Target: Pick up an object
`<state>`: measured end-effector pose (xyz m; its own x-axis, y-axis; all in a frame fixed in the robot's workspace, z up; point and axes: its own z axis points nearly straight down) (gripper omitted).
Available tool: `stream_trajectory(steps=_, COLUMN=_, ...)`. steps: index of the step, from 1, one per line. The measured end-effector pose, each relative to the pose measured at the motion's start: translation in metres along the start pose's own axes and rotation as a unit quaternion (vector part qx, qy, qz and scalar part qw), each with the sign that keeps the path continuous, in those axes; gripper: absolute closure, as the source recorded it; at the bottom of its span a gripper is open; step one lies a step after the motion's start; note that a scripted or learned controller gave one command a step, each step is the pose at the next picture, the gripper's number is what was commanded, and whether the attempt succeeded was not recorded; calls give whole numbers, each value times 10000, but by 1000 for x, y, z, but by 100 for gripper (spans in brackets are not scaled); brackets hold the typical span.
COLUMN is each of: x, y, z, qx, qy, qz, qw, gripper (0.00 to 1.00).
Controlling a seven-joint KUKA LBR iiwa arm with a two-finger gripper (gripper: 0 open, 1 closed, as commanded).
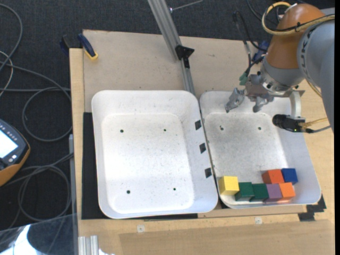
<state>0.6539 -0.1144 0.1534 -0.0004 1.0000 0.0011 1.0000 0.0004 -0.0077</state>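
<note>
Several coloured blocks lie bunched along the near edge of the right bin (297, 158): a yellow block (229, 184), two green blocks (253, 190), a purple block (273, 192), an orange block (287, 190), a red-orange block (274, 176) and a blue block (289, 175). My gripper (245, 102) hangs over the far edge of the right bin, well away from the blocks. Its two fingers stand apart, open, with nothing between them.
The left bin (143, 153) sits beside the right one, with black clips (202, 147) along the shared rim. A slanted metal rail (170, 31) crosses the bench at the back. A blue-and-yellow tool (87, 47) lies at the bench's far left corner. Cables trail near the arm.
</note>
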Motion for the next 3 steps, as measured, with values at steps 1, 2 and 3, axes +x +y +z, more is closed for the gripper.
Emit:
stream_trajectory(steps=1, x=1, y=-1, z=53, qx=-1, qy=1, qz=1, qw=10000, gripper=0)
stream_trajectory(steps=2, x=1, y=2, z=38, qx=-46, qy=0, qz=0, qw=10000, gripper=100)
stream_trajectory(steps=3, x=4, y=5, z=-27, qx=-84, qy=-10, qz=-9, qw=10000, gripper=100)
